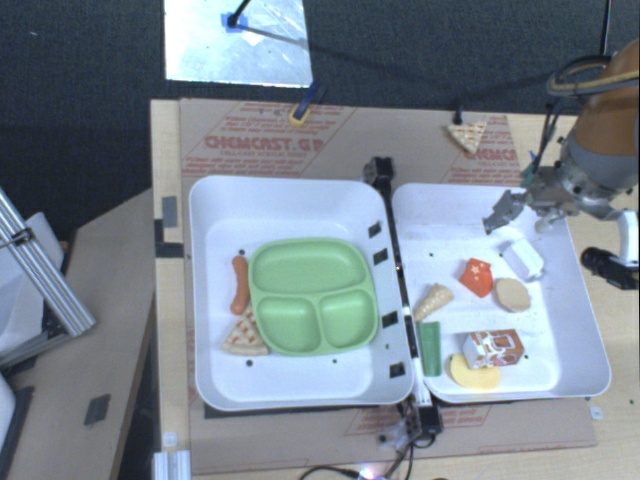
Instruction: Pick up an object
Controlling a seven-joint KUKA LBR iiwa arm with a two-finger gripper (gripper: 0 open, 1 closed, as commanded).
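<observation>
My gripper hangs over the far part of the right bin, its fingers spread open with nothing between them. Just below it lies a small white block. Nearby in that bin are a red piece, a round tan cookie, a tan cone, a green stick, a small carton and a yellow banana.
The left bin holds a green divided plate, a sausage and a pizza slice. Another pizza slice lies on the cardboard behind the bins. A black divider separates the bins.
</observation>
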